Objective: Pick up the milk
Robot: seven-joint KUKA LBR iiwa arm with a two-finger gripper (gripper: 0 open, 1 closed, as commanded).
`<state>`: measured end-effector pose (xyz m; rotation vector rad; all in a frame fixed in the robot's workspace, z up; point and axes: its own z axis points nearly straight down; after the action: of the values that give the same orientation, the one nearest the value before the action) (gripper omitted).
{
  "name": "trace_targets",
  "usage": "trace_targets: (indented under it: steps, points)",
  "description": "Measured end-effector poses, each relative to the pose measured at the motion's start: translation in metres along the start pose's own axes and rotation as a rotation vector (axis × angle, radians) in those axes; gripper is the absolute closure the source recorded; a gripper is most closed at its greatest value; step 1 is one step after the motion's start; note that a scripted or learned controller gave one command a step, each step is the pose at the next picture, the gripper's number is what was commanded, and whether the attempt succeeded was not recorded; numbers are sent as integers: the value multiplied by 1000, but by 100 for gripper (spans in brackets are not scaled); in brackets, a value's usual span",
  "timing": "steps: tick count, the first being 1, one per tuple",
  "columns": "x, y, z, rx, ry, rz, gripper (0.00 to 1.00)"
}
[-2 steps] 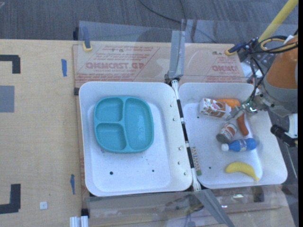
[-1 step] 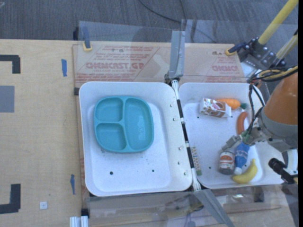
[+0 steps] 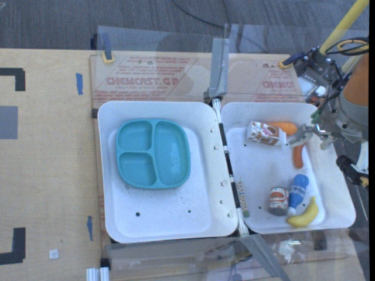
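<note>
The milk (image 3: 265, 133) is a small white and brown carton lying on its side in the far part of the right bin (image 3: 258, 174). An orange carrot (image 3: 286, 126) lies against its right end. My gripper (image 3: 312, 138) hangs just right of the carrot, over the bin's far right part and above the top of an orange sausage (image 3: 299, 156). Its fingers (image 3: 300, 137) look spread, with nothing between them. A gap separates the gripper from the milk.
Near the right bin's front sit a can (image 3: 278, 199), a blue and white bottle (image 3: 297, 192) and a banana (image 3: 304, 214). The left bin (image 3: 111, 215) holds a teal divided plate (image 3: 153, 154). A ridge (image 3: 225, 163) separates the bins.
</note>
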<state>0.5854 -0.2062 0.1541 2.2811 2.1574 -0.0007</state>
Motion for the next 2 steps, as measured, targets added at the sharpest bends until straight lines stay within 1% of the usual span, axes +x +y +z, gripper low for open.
trace_targets:
  steps: [1,2]
  points:
    - [26,-78,41,3,2,31,0]
    - [75,-109,66,-7,-2,-57,0]
